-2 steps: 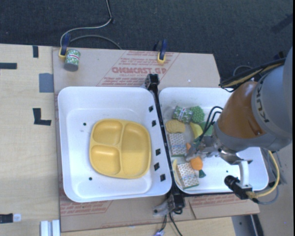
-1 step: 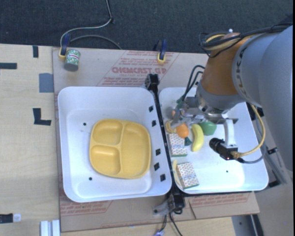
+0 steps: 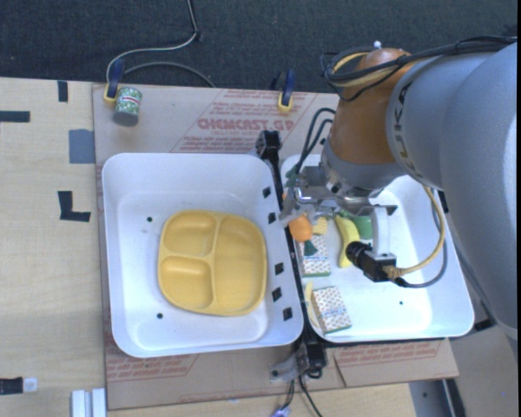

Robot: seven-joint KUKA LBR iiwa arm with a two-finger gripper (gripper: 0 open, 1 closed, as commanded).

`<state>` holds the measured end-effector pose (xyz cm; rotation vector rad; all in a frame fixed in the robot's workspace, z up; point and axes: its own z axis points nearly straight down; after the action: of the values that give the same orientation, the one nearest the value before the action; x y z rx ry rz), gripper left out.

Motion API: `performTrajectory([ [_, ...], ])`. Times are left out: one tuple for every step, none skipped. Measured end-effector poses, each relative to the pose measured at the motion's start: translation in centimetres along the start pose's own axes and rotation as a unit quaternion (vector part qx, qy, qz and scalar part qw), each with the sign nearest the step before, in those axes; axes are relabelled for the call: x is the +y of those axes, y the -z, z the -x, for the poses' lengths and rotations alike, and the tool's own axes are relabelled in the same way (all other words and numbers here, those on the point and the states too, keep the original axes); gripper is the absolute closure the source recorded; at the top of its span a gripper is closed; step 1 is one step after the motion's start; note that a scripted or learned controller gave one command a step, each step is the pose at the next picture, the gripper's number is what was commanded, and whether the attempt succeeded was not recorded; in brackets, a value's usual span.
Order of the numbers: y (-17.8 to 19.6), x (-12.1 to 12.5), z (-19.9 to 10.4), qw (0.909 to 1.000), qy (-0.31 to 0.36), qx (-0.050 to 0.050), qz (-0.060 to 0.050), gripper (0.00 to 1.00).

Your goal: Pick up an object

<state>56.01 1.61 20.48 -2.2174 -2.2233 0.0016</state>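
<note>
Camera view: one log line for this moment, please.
gripper: low in right bin | orange item beside it | yellow tray: left bin

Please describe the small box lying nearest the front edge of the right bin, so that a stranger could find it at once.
Look in the right white bin, the one under the grey arm. Near its front left corner lies a small flat box with a fine dotted pattern. Unlike the other box behind it, it lies clear of the arm, alone.
</note>
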Motion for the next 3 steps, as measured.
performTrajectory([
  [-2.1,-5.5,3.4,1.0000,-0.001,0.000,-0.001,1.00],
  [8.2,-3.4,-3.7,1.0000,0.000,0.000,0.001,1.00],
  [-2.2,-7.7,-0.6,1.0000,-0.001,0.000,-0.001,1.00],
])
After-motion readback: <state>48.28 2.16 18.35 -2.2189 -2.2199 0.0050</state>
